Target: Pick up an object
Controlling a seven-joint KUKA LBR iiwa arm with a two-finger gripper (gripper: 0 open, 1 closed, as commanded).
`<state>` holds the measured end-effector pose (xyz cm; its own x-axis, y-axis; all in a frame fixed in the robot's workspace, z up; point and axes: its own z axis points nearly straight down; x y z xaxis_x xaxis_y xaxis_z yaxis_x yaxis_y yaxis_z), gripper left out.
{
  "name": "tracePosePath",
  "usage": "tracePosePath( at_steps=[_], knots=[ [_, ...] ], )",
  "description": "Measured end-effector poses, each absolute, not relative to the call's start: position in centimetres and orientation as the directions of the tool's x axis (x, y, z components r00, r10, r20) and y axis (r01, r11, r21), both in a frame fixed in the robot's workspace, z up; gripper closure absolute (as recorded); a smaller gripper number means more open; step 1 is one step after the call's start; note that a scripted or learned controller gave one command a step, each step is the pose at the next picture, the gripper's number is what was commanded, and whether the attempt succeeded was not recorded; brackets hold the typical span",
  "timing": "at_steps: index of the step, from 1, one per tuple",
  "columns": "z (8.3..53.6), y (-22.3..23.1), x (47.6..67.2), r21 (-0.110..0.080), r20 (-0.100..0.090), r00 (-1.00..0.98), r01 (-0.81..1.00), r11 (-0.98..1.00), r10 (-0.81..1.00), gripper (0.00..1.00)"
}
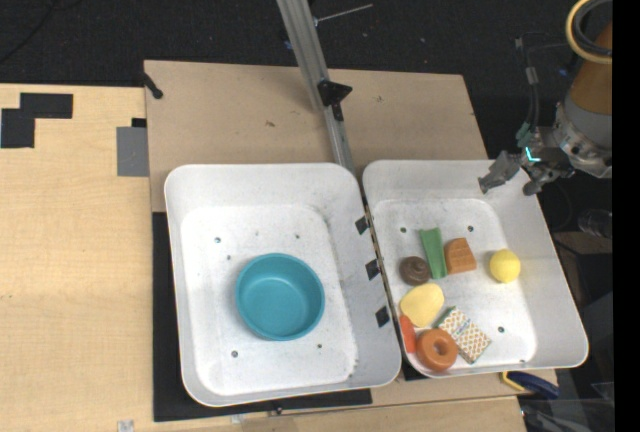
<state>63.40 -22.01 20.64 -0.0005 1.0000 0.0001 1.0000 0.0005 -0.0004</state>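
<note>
Widest of all, the tabletop [70, 250], pale wood on the left with a brown board toward its far edge. On it, side by side, the left bin [200, 220] and the right bin [540, 310], both shallow and white, touching along their inner edges. Slanting down from the far edge to the seam between the bins, a grey metal rail [300, 30].

At the right edge, above the far right corner of the right bin, the arm [590, 70] (grey, with an orange band), and below it the gripper [520, 170], hanging over the bin's far rim with nothing seen between the fingers; open or shut, cannot tell.

In the left bin, toward its near edge, a teal bowl [280, 295], upright.

In the right bin, clustered toward the near left corner: a pale yellow lump [422, 303], just beside a patterned packet [467, 334] and an orange ring [437, 349] at the near rim. Further in, a green block [432, 250] between a brown ring [415, 270] and an orange-brown cube [460, 255], all close together. Apart from these, toward the right rim, a yellow ball [505, 266]. All of these well clear of the gripper.
</note>
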Motion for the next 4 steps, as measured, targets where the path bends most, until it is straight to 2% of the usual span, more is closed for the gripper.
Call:
tracePosePath(
  at_steps=[1, 2, 3, 4],
  knots=[
    [20.6, -22.0, 63.4, 0.0, 0.0, 0.0, 1.0, 0.0, 1.0, 0.0],
    [16.4, -21.9, 63.1, -0.004, 0.001, -0.001, 1.0, 0.001, 1.0, 0.0],
    [10.0, -21.7, 63.0, -0.006, 0.002, -0.001, 1.0, 0.001, 1.0, 0.0],
    [9.1, -21.7, 63.0, -0.001, 0.0, -0.001, 1.0, 0.001, 1.0, 0.0]
  ],
)
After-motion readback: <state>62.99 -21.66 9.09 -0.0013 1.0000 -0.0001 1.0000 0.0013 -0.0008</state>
